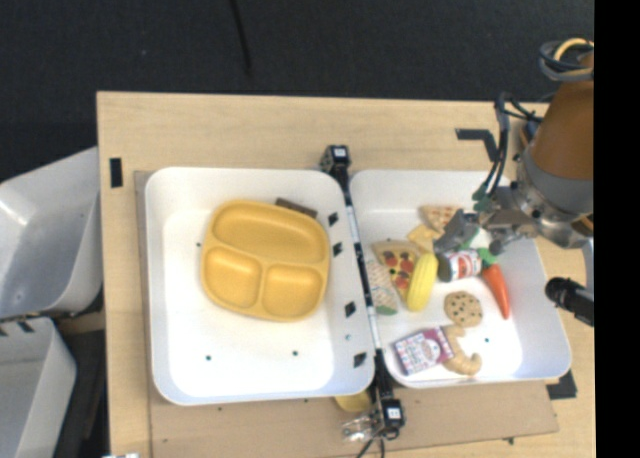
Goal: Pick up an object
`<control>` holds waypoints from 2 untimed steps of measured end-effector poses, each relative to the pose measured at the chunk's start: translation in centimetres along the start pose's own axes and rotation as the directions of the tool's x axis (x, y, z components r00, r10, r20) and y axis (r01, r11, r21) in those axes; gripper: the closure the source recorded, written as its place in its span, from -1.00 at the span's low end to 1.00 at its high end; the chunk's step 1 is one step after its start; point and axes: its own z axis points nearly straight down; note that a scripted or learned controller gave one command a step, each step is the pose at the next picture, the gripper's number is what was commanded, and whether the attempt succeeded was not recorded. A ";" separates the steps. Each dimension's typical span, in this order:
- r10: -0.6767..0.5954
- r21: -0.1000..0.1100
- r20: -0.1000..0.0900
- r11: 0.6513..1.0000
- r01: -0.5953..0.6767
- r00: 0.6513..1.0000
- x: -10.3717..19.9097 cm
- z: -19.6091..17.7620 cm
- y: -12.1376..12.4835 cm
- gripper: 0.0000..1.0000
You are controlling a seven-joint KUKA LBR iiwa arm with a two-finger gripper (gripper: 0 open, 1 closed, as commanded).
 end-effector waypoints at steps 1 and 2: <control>0.006 -0.002 0.004 1.000 -0.006 1.000 2.7 16.3 -0.6 -1.00; 0.014 -0.007 0.002 1.000 -0.014 1.000 2.5 14.8 -0.3 1.00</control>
